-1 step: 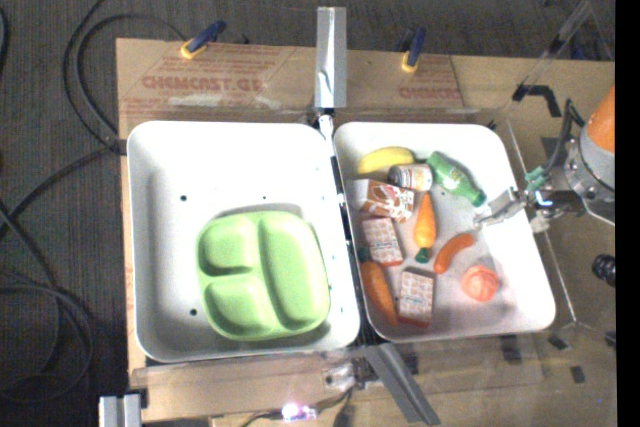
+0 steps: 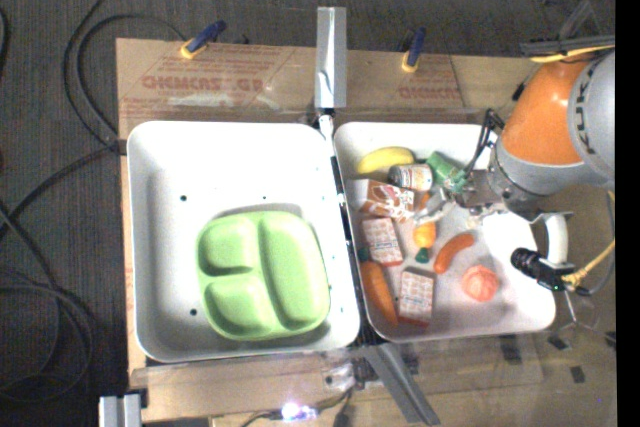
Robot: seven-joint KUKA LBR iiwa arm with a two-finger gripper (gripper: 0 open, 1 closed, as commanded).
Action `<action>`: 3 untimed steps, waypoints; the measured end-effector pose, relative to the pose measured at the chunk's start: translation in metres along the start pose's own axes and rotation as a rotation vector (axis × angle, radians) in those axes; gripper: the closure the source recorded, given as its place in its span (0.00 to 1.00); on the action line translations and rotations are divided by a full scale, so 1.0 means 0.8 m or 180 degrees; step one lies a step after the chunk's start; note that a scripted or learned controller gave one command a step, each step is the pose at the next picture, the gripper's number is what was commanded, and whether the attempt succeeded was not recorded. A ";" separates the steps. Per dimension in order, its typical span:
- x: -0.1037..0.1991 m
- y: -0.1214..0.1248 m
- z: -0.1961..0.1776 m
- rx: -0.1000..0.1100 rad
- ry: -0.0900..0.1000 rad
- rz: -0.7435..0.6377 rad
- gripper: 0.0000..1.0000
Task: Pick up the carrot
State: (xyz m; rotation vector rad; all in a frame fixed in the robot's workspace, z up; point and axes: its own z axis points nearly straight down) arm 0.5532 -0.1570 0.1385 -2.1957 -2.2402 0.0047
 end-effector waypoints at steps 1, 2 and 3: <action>-0.013 -0.033 0.016 -0.0002 0.0002 0.0248 0.00; 0.001 0.046 0.061 -0.0044 -0.0015 -0.0016 0.00; 0.000 0.047 0.050 -0.0058 -0.0024 -0.0017 1.00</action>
